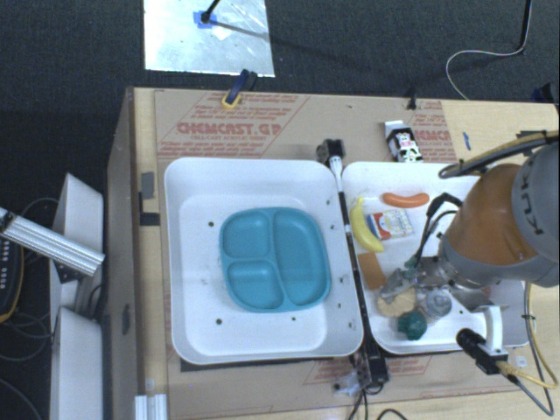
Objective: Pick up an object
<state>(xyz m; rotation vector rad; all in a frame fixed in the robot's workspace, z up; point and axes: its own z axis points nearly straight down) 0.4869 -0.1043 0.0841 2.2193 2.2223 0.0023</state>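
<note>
The gripper (401,284) is low inside the right bin (367,186), and whether its jaws are spread or closed cannot be told, as the metal parts blur together there. Touching or just below the jaws lies a tan, flat round piece (395,303); further below and toward the arm side sits a dark teal ball (411,325). Just above the jaws on the left lies an orange-brown block (371,271), and above that a yellow banana (362,226) beside a white packet (390,225), with a hot dog (406,199) at the far end. Well to the left of the jaws, the left bin (188,261) holds a blue divided plate (275,259).
</note>
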